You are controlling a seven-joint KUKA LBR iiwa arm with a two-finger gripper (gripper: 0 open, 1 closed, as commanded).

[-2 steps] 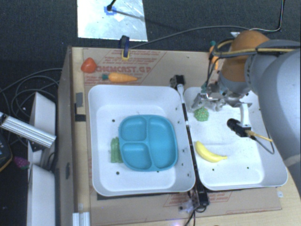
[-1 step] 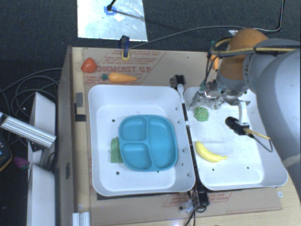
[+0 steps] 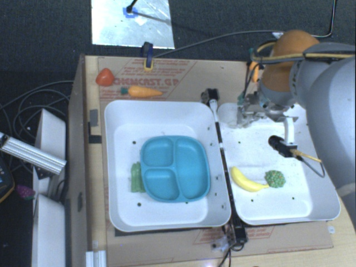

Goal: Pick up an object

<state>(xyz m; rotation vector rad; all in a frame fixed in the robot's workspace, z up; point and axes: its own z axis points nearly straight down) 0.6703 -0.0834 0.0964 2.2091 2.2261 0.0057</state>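
Your right bin (image 3: 311,204) holds a smooth curved yellow banana (image 3: 247,180) touching a knobbly green broccoli (image 3: 275,178). A glossy blue divided plate (image 3: 175,168) half hides a green piece (image 3: 136,178) in the left bin (image 3: 119,149). The tool (image 3: 257,114) sits at the right bin's far corner; its opening and contents are hard to make out.

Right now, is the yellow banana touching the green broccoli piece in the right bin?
Touching. In the camera view the yellow banana's right tip meets the green broccoli piece's lower left edge, no white bin floor between them.
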